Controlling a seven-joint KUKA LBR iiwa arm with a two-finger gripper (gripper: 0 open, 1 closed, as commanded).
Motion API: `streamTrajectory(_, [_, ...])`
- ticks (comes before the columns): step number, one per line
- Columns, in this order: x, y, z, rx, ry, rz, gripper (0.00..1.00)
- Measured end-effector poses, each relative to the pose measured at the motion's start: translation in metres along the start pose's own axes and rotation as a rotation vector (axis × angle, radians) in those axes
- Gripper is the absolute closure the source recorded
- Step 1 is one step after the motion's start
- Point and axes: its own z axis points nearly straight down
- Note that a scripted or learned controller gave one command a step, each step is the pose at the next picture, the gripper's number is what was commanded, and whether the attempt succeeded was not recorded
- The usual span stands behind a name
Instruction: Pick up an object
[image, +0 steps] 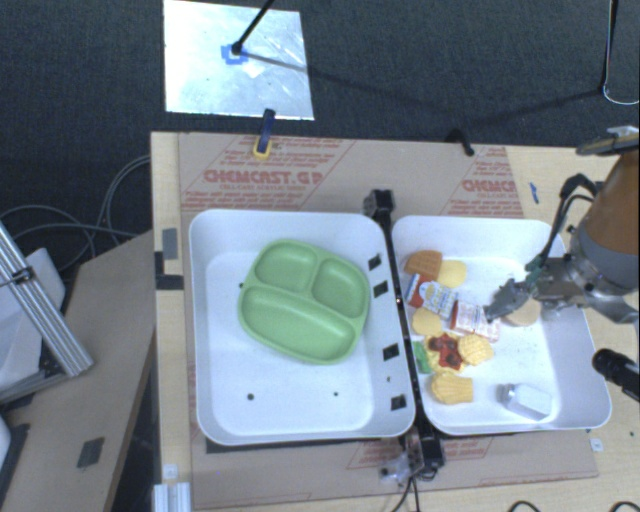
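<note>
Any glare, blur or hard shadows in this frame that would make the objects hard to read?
Camera view: even, soft lighting; the white bins show only faint shadows; the foil-like sheet at top reflects brightly; the gripper and small toy foods look soft and low in detail; the green divided plate reads cleanly.

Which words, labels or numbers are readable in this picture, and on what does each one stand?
"CHEMCAST GP": red print on the brown protective sheet behind the left white bin.
The same red print repeats behind the right white bin, seen at an angle, partly readable.
Red-and-white packet among the toy food: print too small to read.
</note>
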Motion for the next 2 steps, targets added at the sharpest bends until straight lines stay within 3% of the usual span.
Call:
streamTrajectory(1, [0.0, 0.002, -0.005, -0.011, -0.002, -0.003, 0.0])
streamTrajectory(2, [0.0, 0.007, 0.057, -0.006, -0.001, -0.001, 0.0])
